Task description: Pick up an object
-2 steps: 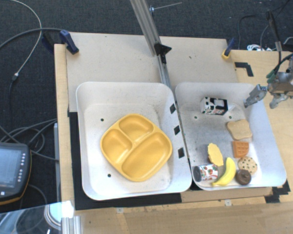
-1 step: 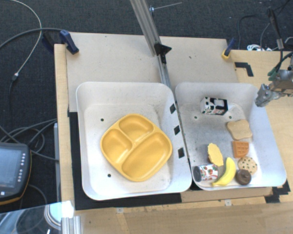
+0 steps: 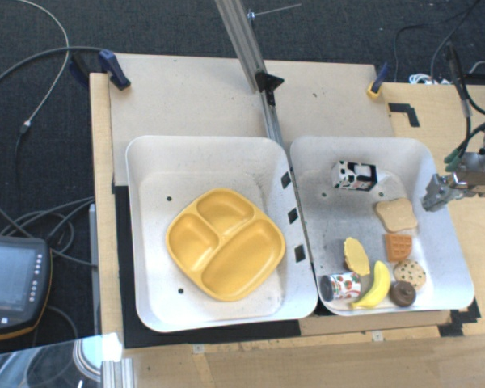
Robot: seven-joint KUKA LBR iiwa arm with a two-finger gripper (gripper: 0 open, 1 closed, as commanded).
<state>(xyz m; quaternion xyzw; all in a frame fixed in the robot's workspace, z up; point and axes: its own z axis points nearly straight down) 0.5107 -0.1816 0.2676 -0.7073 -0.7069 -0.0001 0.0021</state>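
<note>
The right bin (image 3: 436, 241) holds several small items. A black-and-white carton (image 3: 355, 175) lies near its back, with a toast slice (image 3: 396, 214) in front of it. Toward the bin's front are an orange waffle piece (image 3: 398, 245), a cookie (image 3: 409, 274), a brown donut (image 3: 402, 294), a banana (image 3: 374, 287), a yellow chip-like piece (image 3: 356, 256) and a small can (image 3: 341, 286) on its side. My gripper (image 3: 442, 191) hangs over the bin's right rim, to the right of the toast and apart from it. Nothing shows in its grasp.
The left bin (image 3: 145, 217) holds a yellow divided plate (image 3: 226, 243). A metal pole (image 3: 250, 55) slants down from the back to the gap between the bins. Blue and yellow clamps sit at the board's back corners. Cables and a pendant lie on the floor at left.
</note>
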